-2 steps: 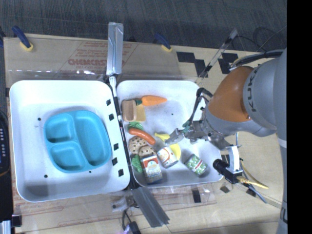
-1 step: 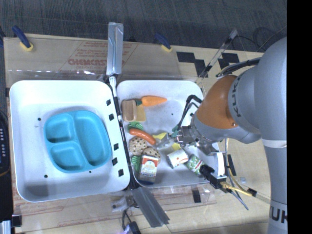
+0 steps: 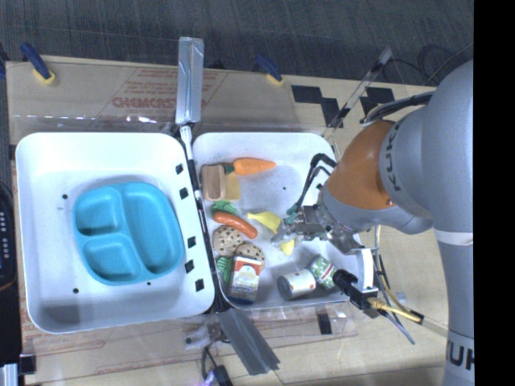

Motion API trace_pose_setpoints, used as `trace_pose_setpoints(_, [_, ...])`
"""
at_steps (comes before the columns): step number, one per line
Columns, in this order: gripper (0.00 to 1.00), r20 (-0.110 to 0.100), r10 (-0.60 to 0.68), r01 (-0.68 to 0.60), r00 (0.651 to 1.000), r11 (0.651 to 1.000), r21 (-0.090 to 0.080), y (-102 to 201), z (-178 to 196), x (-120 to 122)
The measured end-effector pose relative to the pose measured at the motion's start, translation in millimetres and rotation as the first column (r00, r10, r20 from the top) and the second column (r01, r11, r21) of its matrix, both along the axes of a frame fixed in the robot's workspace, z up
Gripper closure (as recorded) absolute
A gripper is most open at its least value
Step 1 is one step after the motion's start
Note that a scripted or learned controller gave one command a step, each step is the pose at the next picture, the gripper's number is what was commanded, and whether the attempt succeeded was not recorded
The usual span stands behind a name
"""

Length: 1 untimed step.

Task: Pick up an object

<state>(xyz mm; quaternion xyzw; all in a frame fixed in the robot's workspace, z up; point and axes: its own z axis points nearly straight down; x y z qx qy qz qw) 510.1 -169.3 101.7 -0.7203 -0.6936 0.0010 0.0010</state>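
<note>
Right bin, centre: pincer low among the toys; grip state, cannot tell.
Banana: just beside it, nine o'clock.
Carrot: twelve o'clock.
Left bin: blue tray.

Your gripper sits low in the right bin, just beside the yellow piece. The blue tray lies in the left bin.

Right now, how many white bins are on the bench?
2. The left bin holds a blue tray. The right bin holds the toy food, with the gripper over it.
</note>
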Motion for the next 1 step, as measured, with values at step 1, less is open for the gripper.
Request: trace_pose_setpoints(1, [1.00, 0.006, -0.157, 0.157, 0.988, 0.988, 0.001, 28.0, 106.3, 18.3])
